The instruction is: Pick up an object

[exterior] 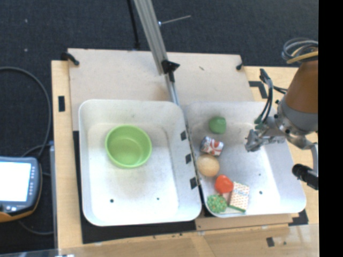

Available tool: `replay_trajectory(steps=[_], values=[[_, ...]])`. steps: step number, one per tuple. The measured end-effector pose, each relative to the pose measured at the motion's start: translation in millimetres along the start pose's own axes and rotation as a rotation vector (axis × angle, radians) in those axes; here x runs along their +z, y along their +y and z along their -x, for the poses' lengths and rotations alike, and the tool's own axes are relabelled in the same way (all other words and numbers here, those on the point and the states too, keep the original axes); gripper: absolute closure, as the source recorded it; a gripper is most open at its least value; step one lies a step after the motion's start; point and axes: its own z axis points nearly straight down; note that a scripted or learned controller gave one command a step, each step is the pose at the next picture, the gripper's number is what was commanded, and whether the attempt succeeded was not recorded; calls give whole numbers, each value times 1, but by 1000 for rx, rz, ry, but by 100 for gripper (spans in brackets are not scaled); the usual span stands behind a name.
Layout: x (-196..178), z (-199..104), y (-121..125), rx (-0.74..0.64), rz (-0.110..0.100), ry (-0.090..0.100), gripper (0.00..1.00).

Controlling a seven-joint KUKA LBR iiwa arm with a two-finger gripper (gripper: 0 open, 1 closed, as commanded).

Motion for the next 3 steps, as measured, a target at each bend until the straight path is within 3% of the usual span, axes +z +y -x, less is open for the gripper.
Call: replay_trajectory(steps=[3], values=[[19,-147,73,-3,-3,2,100]])
